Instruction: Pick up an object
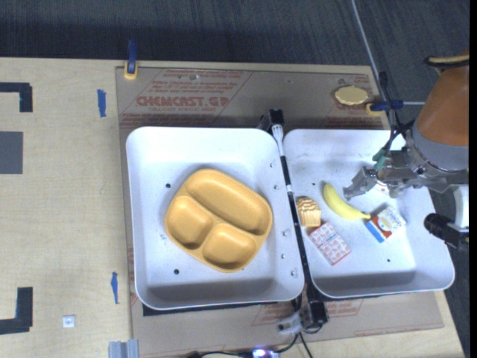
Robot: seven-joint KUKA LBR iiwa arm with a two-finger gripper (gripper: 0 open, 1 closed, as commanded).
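Banana-shaped yellow plastic fruit (342,203) lies in the right shallow white bin (428,271), just below the gripper (367,185), whose grey metal fingers look parted with nothing between them. A blue, white and red packet (382,223) sits near the fruit's right end; a tan block (308,212) and a red-checked wrapper (329,243) lie to its left. The left bin (145,222) holds a yellow three-compartment tray (217,218). Judged as the approach step: next, descend squarely over the fruit and close.

A pale wooden bench (59,222) carries a brown cardboard sheet (194,95); two white bins sit side by side on it, the left bin (141,200) touching the right bin (417,271); a tan disc (351,95) lies on the cardboard.
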